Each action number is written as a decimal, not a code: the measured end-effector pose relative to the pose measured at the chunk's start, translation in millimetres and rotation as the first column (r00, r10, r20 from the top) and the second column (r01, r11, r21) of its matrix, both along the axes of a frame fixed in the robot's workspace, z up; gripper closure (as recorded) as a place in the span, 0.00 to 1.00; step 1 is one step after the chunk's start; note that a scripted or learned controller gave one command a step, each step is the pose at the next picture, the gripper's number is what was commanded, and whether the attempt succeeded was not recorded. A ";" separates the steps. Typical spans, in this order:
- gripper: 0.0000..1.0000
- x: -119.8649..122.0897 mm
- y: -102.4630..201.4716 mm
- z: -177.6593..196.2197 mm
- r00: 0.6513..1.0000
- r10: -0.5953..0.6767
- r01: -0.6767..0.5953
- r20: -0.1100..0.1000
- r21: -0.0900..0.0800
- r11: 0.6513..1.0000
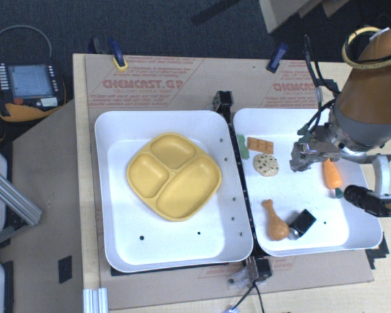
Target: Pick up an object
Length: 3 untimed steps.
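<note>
Grey arm [368, 103] over right bin [326, 240], gripper [302, 156] beside carrot [332, 174]

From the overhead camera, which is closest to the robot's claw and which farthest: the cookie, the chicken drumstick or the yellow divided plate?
Measured from the gripper in the right bin:
1. Cookie, just to its left in the same bin.
2. Chicken drumstick, lower in that bin, near the front edge.
3. Yellow divided plate, across in the left bin.
</note>
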State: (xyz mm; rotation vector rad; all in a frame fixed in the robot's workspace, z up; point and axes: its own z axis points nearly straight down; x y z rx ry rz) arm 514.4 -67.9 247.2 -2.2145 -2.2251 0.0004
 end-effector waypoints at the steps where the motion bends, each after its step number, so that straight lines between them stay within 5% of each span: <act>1: 1.00 3.0 43.8 -8.2 1.000 0.001 -0.001 -0.001 0.001 1.000; 3: 1.00 2.9 152.6 -7.0 1.000 0.002 -0.002 0.003 0.001 1.000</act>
